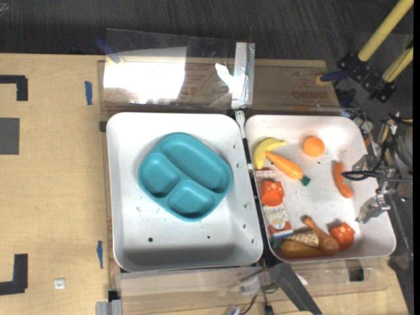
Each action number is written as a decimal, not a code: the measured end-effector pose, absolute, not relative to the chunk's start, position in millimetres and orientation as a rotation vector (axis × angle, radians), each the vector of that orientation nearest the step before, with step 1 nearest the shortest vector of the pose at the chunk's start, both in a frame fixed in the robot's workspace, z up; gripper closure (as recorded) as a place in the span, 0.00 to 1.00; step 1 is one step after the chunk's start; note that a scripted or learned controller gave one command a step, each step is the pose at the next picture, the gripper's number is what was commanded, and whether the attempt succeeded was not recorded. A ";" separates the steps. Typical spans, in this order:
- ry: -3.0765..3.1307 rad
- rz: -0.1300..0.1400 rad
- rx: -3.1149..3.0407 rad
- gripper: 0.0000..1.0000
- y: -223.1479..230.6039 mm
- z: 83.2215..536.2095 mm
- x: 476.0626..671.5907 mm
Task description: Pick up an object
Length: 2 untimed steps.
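On the bench [52, 176], two white bins sit side by side: the left bin [125, 136] holds one teal divided plate [186, 174], and to that plate's right the right bin [328, 126] holds the pickable items. Counted outward from the plate: one banana [266, 148], one carrot [285, 165], one orange-and-white carton [273, 205], one bread roll [298, 246], one drumstick [319, 235], one orange [314, 146], one red-orange sausage-like piece [341, 178] and one small red piece [342, 234]. Farthest right of the plate, the hand [373, 209] hangs over the bin's right wall; whether it is spread or pressed together I cannot tell, as it is dim there. I judge this the approach step, nothing grasped; next it should centre over one isolated item, perhaps the red piece, and descend.
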State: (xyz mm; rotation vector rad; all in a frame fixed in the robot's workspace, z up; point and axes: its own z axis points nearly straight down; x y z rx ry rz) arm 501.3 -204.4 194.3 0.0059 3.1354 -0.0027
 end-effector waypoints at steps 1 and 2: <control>3.127 -0.008 -0.010 0.00 -223.3 89.8 547.6; 3.128 0.000 -0.071 0.00 -170.5 88.3 605.0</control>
